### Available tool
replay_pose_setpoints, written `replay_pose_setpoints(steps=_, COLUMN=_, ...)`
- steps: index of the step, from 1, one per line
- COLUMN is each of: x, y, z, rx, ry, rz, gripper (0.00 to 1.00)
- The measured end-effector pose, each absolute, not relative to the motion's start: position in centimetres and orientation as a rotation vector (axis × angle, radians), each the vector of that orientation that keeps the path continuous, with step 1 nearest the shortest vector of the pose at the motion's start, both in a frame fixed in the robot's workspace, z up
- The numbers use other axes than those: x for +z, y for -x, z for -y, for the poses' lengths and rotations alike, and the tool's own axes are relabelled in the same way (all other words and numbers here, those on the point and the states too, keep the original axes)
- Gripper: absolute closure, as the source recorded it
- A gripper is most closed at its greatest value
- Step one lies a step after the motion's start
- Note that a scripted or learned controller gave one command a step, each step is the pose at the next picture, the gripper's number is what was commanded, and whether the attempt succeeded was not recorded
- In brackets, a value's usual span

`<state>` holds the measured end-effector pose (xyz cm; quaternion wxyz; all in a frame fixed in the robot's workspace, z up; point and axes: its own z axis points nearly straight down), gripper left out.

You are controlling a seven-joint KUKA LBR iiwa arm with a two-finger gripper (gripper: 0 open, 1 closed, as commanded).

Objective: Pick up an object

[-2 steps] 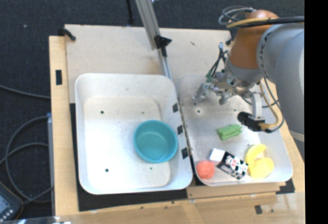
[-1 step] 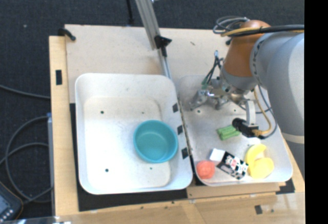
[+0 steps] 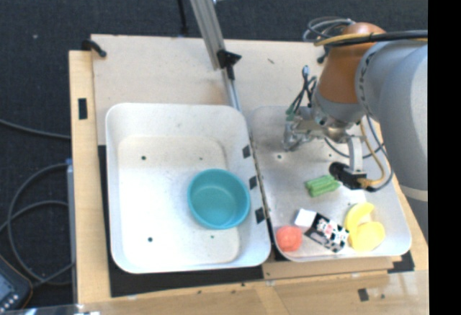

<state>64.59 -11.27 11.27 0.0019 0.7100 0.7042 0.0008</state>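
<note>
Overhead, the grey arm (image 3: 392, 115) reaches from the right, its fingers (image 3: 294, 135) low over the far left part of the right bin (image 3: 268, 162); whether they are spread or pressed together I cannot tell. Near them lies a green block (image 3: 321, 185). Along the bin's near edge sit an orange ball (image 3: 289, 237), a black-and-white card (image 3: 324, 230) and a yellow toy (image 3: 364, 227). A teal bowl (image 3: 218, 197) sits in the left bin (image 3: 137, 126).
</note>
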Motion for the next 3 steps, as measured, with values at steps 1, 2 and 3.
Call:
replay_pose_setpoints(steps=1, x=15.9, y=-64.5, z=12.0, rx=0.005, ry=-2.219, rz=-2.216, gripper=1.00)
replay_pose_setpoints(steps=2, x=22.3, y=-64.8, z=11.6, rx=0.008, ry=-2.213, rz=-2.220, gripper=1.00)
replay_pose_setpoints(steps=3, x=26.2, y=-65.0, z=11.7, rx=0.006, ry=-2.215, rz=-2.221, gripper=1.00)
